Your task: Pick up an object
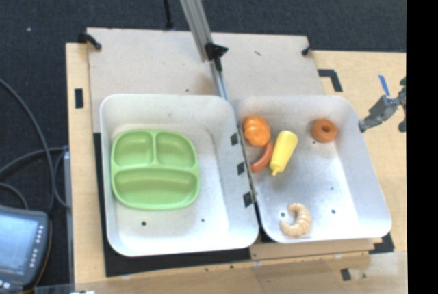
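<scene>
Right now the gripper [387,110] is sitting at the far right of the frame, just outside the right bin's [356,183] upper right rim, over the bare bench [82,163]. Little of it is showing (a small grey piece with a blue tip above it), and it is not touching anything in the bins; how it is set cannot be told from this view.

Inside the right bin, five toy foods are lying. An orange pumpkin-like fruit [256,130] is resting at the upper left, close to the wall shared with the other bin. Just below it a reddish sausage [262,158] is curving down, and a yellow corn cob [283,152] is lying tilted against the sausage's right side. A brown doughnut [324,130] is sitting alone toward the upper right, nearest the gripper yet apart from it. A pale croissant [296,219] is lying near the lower edge, well apart from the rest.

The left bin [219,217] is holding a green divided plate [155,169] with three compartments, lying flat in its left half.

A slanted metal pole [194,5] is running from the top centre down to the gap between the bins.
</scene>
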You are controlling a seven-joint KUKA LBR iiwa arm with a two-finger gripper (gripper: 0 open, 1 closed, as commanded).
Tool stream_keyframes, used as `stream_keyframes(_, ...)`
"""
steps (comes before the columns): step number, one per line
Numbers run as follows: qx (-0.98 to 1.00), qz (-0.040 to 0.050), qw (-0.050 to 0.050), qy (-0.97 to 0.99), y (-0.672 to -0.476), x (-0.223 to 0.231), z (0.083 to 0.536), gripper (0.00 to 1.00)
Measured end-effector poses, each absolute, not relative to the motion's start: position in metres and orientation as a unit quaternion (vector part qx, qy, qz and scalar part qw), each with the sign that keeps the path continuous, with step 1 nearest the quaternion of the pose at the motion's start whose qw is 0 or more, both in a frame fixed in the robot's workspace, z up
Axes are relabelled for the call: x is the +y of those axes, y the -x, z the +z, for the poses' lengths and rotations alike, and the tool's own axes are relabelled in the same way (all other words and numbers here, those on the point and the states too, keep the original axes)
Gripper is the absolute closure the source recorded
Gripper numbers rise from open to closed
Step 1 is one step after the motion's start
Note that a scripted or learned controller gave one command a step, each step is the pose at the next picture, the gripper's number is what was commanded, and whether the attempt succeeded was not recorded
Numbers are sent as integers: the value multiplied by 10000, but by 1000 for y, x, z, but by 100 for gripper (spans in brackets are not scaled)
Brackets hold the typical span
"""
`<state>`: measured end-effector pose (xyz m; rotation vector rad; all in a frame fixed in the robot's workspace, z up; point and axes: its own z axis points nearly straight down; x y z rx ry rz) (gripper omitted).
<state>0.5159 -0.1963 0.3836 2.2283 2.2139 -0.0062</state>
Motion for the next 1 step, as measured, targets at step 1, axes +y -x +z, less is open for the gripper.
stream_keyframes(1,7091,8,24,-7051,-588,-165,394,0)
